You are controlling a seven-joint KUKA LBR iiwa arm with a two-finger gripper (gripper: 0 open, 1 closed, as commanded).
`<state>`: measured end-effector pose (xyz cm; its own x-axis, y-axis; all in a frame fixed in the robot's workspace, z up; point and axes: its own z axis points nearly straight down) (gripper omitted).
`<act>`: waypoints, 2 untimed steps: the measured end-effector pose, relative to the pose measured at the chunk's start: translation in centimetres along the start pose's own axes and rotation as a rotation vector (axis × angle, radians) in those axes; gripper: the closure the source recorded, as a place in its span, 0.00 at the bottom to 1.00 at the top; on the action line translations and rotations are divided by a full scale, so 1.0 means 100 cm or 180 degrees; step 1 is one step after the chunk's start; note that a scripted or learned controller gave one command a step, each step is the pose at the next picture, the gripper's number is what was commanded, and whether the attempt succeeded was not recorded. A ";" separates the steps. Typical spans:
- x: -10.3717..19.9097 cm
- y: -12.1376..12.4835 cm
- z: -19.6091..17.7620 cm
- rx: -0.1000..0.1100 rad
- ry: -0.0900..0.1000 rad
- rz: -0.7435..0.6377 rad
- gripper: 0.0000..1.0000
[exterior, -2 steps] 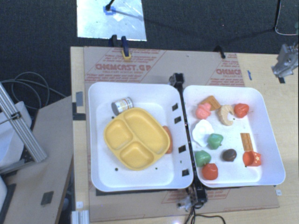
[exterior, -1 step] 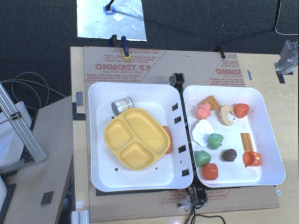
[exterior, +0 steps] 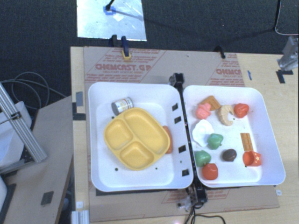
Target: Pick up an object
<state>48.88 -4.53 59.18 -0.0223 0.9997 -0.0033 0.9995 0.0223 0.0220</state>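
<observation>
The right bin (exterior: 271, 139) holds several small toy foods. Among them are a pink piece (exterior: 203, 110), a tan cracker (exterior: 212, 101), a beige ring-shaped pastry (exterior: 227, 115) and a red piece (exterior: 241, 109) along the far side. A white lump (exterior: 203, 132), two green pieces (exterior: 215, 140) (exterior: 202, 158), a dark brown ball (exterior: 229, 155), a brown stick (exterior: 246, 141), a red tomato (exterior: 210, 171) and an orange-red piece (exterior: 252, 159) lie nearer. In the left bin (exterior: 100, 171) sit a yellow divided plate (exterior: 135, 139) and a small silver can (exterior: 122, 105).
An orange object (exterior: 167, 140) peeks out from under the plate's right rim. Black clips (exterior: 180, 120) line the seam between the bins. A shiny metal sheet (exterior: 111, 13) lies on the floor beyond the bench. A grey bracket (exterior: 289, 56) stands at the far right.
</observation>
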 end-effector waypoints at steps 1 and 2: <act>0.000 0.001 -0.011 -0.0011 -0.0002 -0.0012 1.00; -0.001 0.001 -0.022 -0.0021 -0.0004 -0.0022 1.00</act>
<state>48.94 -4.60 61.42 -0.0292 0.9996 -0.0046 0.9992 0.0294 0.0287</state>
